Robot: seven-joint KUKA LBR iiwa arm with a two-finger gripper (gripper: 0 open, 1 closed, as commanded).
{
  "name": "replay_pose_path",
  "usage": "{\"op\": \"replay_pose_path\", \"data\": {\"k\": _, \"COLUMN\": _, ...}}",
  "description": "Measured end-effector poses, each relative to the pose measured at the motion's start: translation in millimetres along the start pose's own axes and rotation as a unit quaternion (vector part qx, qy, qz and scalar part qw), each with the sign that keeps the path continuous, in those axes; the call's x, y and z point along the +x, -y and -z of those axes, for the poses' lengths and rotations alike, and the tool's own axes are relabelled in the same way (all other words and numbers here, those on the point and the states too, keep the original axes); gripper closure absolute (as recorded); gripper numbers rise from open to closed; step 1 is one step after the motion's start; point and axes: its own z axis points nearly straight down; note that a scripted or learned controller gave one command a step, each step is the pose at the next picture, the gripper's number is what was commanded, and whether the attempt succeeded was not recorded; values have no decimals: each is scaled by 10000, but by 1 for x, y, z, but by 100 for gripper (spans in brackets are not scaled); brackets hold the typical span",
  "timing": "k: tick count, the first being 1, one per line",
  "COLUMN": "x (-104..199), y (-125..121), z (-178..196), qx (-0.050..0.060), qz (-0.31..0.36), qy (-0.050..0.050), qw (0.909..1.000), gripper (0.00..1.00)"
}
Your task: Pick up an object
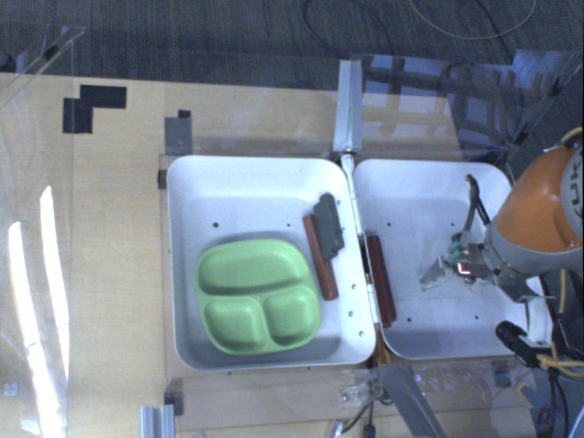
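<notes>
While the grey arm's gripper hangs over the right white bin, finger state unclear, a reddish-brown stick lies along that bin's left wall, long axis running far edge to near edge.

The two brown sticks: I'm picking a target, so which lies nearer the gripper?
The brown stick in the right bin, along its left wall, is nearer the gripper. The other lies in the left bin beside the green tray.
</notes>
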Motion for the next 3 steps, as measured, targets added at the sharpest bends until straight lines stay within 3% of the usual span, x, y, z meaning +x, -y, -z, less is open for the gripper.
{"op": "replay_pose_path", "data": {"k": 1, "x": 52, "y": -47, "z": -6, "qx": -35, "qz": 1729, "qy": 1, "qw": 9849, "gripper": 0}}
{"op": "replay_pose_path", "data": {"k": 2, "x": 132, "y": -52, "z": 90, "qx": -12, "qz": 2325, "qy": -3, "qw": 9726, "gripper": 0}}
{"op": "replay_pose_path", "data": {"k": 3, "x": 89, "y": -56, "z": 90, "qx": -8, "qz": 1788, "qy": 0, "qw": 9839, "gripper": 0}}
